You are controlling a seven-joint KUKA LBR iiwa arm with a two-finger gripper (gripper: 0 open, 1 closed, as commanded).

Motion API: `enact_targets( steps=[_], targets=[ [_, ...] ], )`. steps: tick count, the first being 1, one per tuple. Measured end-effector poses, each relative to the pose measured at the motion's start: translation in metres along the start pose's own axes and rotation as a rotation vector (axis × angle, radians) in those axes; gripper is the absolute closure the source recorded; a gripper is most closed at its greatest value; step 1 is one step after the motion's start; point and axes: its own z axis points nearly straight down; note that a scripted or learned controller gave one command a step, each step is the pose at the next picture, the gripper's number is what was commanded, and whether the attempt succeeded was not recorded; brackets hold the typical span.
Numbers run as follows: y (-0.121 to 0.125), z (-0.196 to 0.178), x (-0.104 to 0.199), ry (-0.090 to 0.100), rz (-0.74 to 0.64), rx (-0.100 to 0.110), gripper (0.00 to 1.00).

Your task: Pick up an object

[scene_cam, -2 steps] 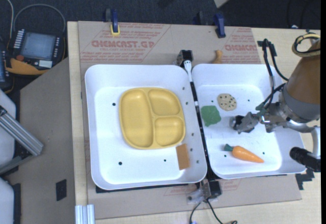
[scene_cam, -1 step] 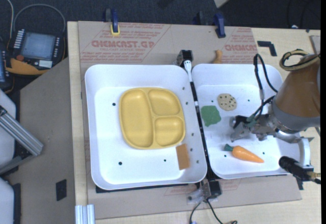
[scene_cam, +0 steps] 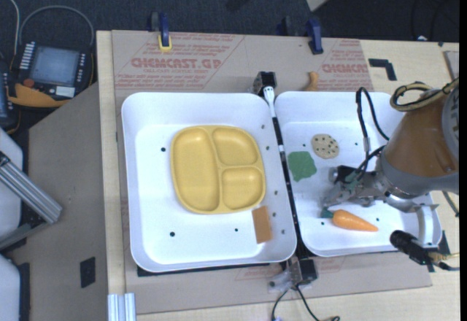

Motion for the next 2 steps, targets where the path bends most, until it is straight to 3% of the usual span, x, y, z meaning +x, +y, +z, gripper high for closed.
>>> enact_targets(
  steps=[1,2],
  targets=[
    [0.001,-0.012,0.000,-0.002,0.000,-0.005,1.00],
    [0.004,-0.055,0.001,-0.004,-0.002,-0.009,1.00]
  ],
)
